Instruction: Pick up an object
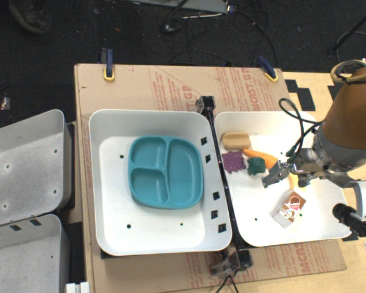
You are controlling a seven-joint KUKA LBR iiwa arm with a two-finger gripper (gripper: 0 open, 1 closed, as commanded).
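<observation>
In the right bin (256,232) lie a tan bread-like block (236,141), a purple piece (233,161), an orange carrot (260,157) with a dark green piece (255,168) next to it, and a small white carton with red print (290,208). My gripper (278,176) hangs over the middle of this bin, just right of the green piece and up-left of the carton. I see nothing between its dark fingers.
The left bin (110,224) holds a teal divided plate (166,171). A black divider with clips (218,176) runs between the bins. Cables (296,124) loop over the right bin's far side. White trays (24,163) sit at the far left, off the bench.
</observation>
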